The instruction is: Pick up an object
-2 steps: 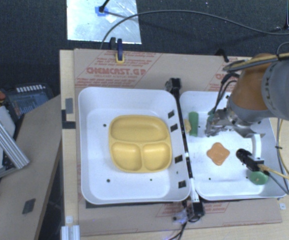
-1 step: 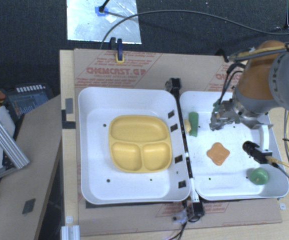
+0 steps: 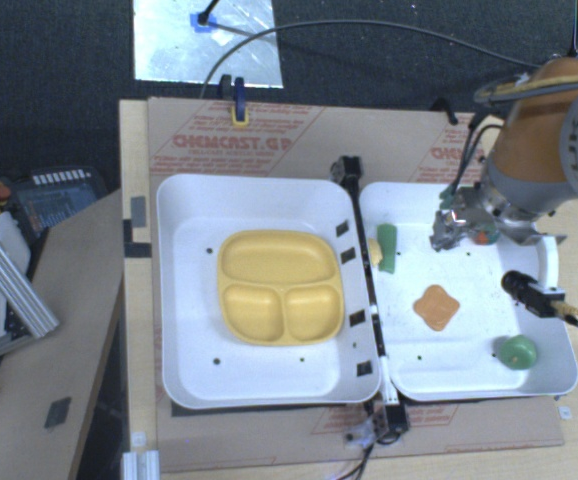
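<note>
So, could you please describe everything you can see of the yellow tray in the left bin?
The yellow tray is a rounded-corner rectangle that looks like smooth plastic, moulded into three compartments: one wide one at the far side, two smaller ones side by side nearer the camera. It lies flat, right side up, around the middle of the left bin's white floor, with nothing visible inside it.

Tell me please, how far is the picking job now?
Nothing looks picked yet. The pincer hangs over the right bin. The green block, the orange piece and the green ball lie on its floor. The grasp and the lift remain.
</note>
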`<act>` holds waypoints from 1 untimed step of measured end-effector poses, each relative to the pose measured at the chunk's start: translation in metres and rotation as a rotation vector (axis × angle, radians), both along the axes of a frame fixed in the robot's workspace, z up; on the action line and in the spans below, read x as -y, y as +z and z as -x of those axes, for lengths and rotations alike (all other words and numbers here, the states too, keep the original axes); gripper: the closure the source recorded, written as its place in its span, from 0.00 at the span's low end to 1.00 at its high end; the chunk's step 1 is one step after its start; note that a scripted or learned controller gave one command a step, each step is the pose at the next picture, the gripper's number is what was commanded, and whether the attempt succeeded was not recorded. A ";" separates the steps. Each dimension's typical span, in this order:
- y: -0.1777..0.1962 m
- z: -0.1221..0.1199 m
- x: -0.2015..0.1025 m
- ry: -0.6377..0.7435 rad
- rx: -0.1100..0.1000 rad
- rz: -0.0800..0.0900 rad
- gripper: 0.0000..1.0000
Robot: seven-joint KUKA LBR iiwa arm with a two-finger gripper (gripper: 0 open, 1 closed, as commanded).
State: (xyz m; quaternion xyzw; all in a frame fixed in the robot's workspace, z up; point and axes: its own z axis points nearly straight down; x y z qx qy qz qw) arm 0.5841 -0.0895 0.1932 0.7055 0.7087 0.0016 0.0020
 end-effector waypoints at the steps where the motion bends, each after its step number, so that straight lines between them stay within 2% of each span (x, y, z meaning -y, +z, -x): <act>1: 0.064 0.002 0.000 0.001 0.003 0.001 1.00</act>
